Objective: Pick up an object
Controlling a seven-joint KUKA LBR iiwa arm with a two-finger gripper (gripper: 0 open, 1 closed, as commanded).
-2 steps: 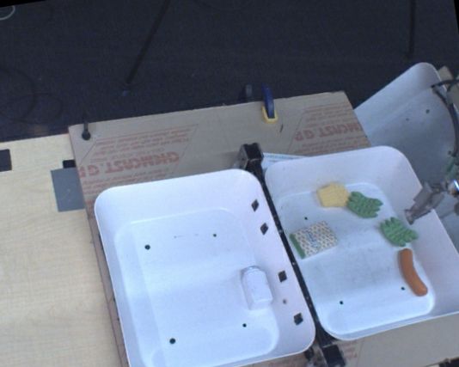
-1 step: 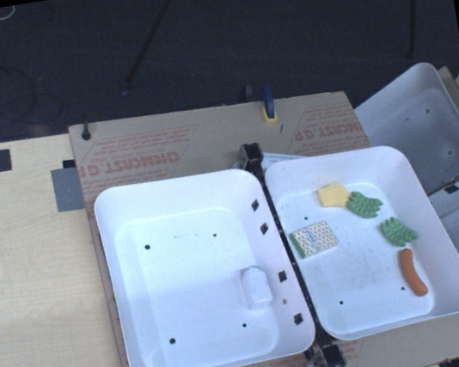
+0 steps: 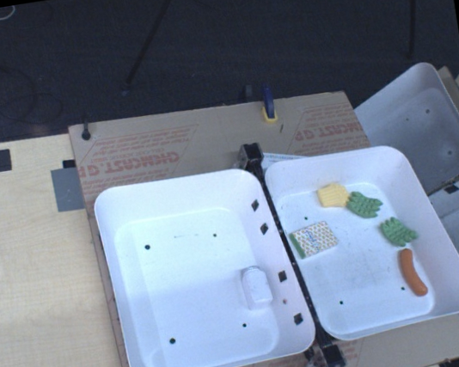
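The right bin [image 3: 431,214] holds several small items: a yellow block [image 3: 332,196], a green leafy piece [image 3: 364,204], a second green leafy piece [image 3: 399,232], an orange sausage-shaped piece [image 3: 412,271] and a flat patterned packet [image 3: 314,239] near its left wall. In the left bin [image 3: 140,324] a small white cylinder [image 3: 256,286] lies near the right wall.
Both bins rest on a cardboard sheet [image 3: 171,149] on the bench. A black clamp strip [image 3: 276,240] runs between the bins. A grey-white panel [image 3: 419,116] lies at the back right. A blue-and-yellow clip [image 3: 269,106] stands at the cardboard's far edge.
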